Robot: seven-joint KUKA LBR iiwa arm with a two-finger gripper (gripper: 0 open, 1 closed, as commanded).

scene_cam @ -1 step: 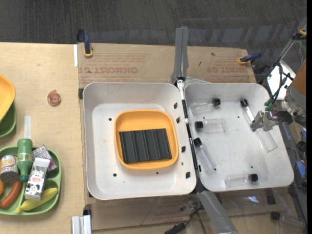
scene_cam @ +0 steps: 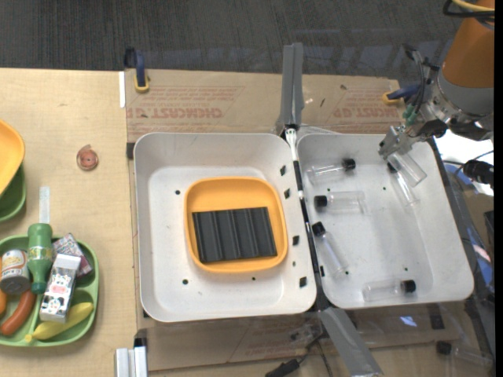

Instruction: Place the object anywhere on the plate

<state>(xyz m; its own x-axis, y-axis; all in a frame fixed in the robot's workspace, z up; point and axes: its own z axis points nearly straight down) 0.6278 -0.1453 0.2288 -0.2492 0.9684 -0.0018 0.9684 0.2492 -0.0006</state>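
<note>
Orange plastic, squarish and bearing a dark ribbed insert, the plate (scene_cam: pixel 236 225) sits in the left white bin (scene_cam: pixel 157 234) with nothing placed on it yet. In the right white bin (scene_cam: pixel 440 273) lie clear black-capped tubes (scene_cam: pixel 339 202), one up by the gripper (scene_cam: pixel 402 141), whose grip I cannot tell. Picking and placing seem wholly left.

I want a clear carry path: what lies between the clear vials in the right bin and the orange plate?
In the camera view, between the clear plastic black-capped vials in the right white bin and the orange square plate lie bare bin floor and the two bins' adjoining rims.
</note>
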